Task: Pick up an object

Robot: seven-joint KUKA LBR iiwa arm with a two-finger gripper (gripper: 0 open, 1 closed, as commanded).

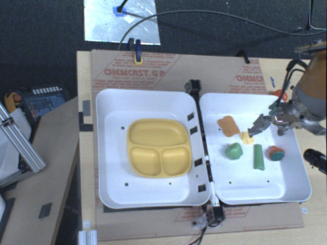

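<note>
The gripper hangs just above a small yellow block at its seven o'clock. The block looks light and stiff, best pinched across its sides. I can't tell how the jaws stand.

Robot arm cut off by the right edge, small yellow piece partly under the tool, contact unclear, red-and-teal object too blurred to name, aluminium rail cropped at left.
</note>
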